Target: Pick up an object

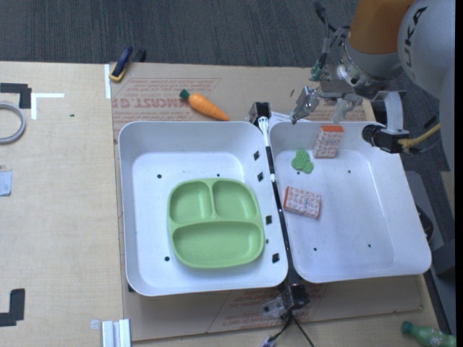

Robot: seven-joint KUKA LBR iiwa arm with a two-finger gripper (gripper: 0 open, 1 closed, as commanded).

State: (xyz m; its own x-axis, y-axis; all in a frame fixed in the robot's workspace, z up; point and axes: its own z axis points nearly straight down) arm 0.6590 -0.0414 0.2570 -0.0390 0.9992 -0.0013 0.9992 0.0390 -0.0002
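Camera view: the gripper [323, 109] hangs above the far edge of the right bin [391, 215], its fingers spread apart with nothing between them, a stance that suits a descent onto something below. The nearest candidate is the small patterned box [328, 142] just beneath and toward the viewer; a green toy [302, 162] lies beside it, and a second patterned block [302, 202] sits nearer the divider. All three rest loose on the bin floor, well spaced, so each leaves finger room. The left bin [145, 251] holds a green divided plate [215, 223]; a toy carrot [205, 105] lies outside on the cardboard.
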